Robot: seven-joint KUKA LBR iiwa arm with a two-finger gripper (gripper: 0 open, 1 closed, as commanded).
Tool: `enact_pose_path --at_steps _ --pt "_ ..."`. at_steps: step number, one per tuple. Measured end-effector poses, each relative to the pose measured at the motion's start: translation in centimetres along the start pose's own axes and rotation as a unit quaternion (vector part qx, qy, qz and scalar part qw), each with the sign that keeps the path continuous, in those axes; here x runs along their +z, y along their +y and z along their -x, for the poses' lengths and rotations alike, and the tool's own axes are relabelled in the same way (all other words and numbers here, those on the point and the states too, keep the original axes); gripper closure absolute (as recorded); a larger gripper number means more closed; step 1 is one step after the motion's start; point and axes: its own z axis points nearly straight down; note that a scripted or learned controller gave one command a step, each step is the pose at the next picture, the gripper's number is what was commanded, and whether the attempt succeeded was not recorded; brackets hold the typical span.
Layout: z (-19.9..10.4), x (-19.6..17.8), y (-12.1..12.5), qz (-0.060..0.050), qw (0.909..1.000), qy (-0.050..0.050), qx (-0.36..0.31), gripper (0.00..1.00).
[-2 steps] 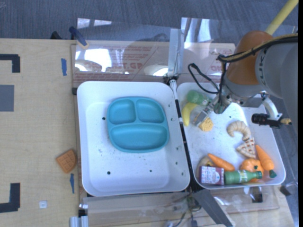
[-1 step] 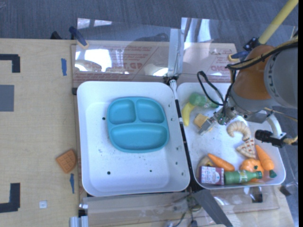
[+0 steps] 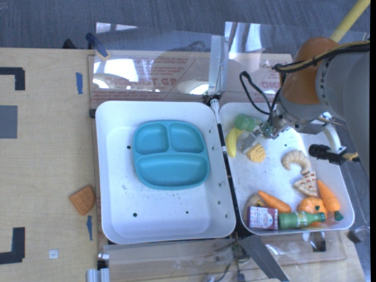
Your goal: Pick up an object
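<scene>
End effector low in upper left of right-hand shallow white bin, just above small yellow ridged plastic corn piece; state of grip — cannot tell, tip too small and cluttered. Yellow plastic banana and green plastic vegetable just beside, crowding the left side. Corn judged light, stiff, hollow, somewhat slippery; best taken across short width — ridges should help. Risk: nudging neighbour instead.

Blue divided plate in left bin; waffle outside.
</scene>
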Motion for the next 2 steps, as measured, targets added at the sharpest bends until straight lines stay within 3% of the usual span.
enact_pose_path --at_steps 1,2 --pt "-0.3 0.1 -7.0 0.007 0.9995 -0.004 0.029 0.00" --pt "-4.6 0.1 -10.7 0.010 0.9978 -0.005 0.066 0.00"
